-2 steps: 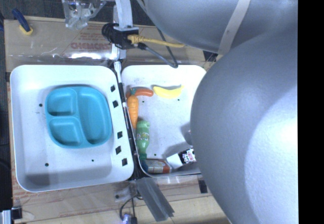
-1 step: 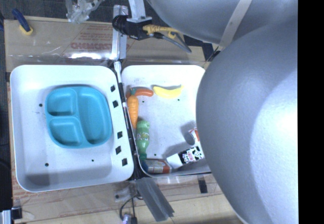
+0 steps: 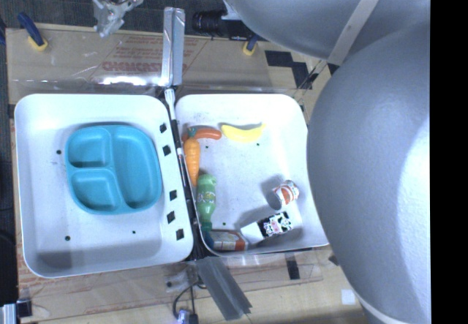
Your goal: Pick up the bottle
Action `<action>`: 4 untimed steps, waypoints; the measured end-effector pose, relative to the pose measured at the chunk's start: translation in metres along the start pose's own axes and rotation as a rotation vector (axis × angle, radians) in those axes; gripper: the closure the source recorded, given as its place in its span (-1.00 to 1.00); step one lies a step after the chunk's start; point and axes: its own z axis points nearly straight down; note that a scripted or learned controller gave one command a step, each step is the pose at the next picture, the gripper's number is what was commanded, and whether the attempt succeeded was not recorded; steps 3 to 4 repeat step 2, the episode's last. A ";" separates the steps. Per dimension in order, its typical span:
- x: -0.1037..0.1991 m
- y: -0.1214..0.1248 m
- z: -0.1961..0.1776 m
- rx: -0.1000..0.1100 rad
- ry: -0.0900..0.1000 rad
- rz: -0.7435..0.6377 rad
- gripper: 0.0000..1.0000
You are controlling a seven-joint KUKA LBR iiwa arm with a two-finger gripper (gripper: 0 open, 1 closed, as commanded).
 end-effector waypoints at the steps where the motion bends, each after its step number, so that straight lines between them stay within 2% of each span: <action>1: 0.006 0.004 0.001 -0.001 -0.001 -0.381 1.00; 2: 0.024 -0.008 -0.001 -0.002 -0.001 -0.885 1.00; 4: 0.024 -0.008 -0.001 -0.002 -0.001 -0.885 1.00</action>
